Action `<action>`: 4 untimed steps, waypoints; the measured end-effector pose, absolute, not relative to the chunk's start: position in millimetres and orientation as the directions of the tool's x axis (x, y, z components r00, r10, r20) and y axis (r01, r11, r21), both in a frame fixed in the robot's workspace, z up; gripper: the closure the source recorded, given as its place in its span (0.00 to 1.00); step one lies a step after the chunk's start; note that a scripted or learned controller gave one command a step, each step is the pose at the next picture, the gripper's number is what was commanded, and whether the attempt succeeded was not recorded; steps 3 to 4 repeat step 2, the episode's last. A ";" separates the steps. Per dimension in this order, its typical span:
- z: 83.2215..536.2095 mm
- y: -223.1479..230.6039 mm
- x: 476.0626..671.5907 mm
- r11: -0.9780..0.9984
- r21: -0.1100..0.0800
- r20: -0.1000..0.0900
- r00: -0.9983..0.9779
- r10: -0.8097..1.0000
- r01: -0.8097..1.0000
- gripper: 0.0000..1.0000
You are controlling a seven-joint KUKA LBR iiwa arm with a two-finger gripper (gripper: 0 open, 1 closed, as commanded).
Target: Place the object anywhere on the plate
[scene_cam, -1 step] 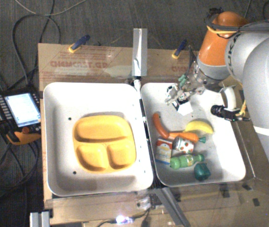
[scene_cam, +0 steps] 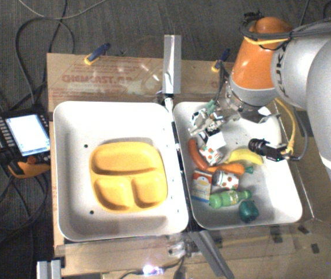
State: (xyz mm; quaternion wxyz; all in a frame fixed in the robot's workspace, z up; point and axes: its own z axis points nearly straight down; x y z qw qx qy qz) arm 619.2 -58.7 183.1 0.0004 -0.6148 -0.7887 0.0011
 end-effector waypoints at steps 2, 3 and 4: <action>185.7 23.6 551.3 0.375 -0.003 0.001 -0.375 0.927 0.927 0.00; 185.7 23.6 551.3 0.375 -0.003 0.001 -0.375 0.927 0.927 0.00; 185.7 23.6 551.3 0.375 -0.003 0.001 -0.375 0.927 0.927 0.00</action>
